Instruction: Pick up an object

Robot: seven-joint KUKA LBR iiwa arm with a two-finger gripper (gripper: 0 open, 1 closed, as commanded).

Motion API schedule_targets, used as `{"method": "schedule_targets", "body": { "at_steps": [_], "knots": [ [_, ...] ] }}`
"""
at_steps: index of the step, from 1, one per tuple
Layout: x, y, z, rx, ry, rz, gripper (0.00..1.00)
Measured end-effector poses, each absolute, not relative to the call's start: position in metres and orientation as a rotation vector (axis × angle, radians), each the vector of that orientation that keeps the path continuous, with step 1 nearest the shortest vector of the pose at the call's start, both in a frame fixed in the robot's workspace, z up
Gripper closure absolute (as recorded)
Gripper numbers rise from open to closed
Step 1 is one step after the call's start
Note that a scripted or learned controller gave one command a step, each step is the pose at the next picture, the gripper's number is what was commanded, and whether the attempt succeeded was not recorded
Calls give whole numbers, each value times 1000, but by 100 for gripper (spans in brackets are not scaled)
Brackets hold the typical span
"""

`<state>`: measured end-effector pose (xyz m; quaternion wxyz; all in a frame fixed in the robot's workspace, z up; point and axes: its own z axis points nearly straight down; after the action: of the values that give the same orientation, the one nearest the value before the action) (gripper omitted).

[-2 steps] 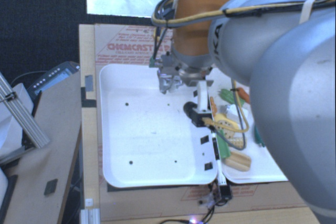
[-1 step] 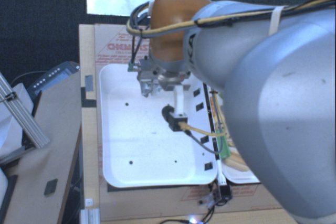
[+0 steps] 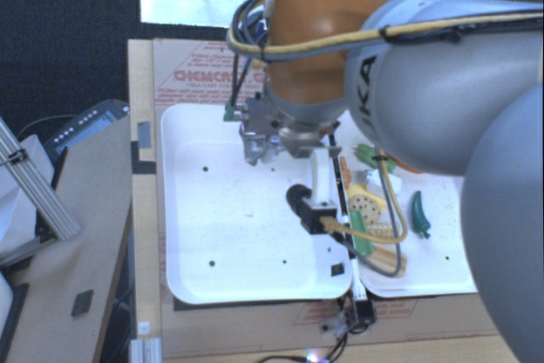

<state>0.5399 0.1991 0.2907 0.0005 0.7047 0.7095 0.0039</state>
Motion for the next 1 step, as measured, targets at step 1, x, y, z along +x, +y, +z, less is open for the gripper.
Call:
{"method": "schedule_targets", "body": {
  "at_steps": [1],
  "knots": [
    [542,221,207,2217,2231,-8,100]
  ]
}}
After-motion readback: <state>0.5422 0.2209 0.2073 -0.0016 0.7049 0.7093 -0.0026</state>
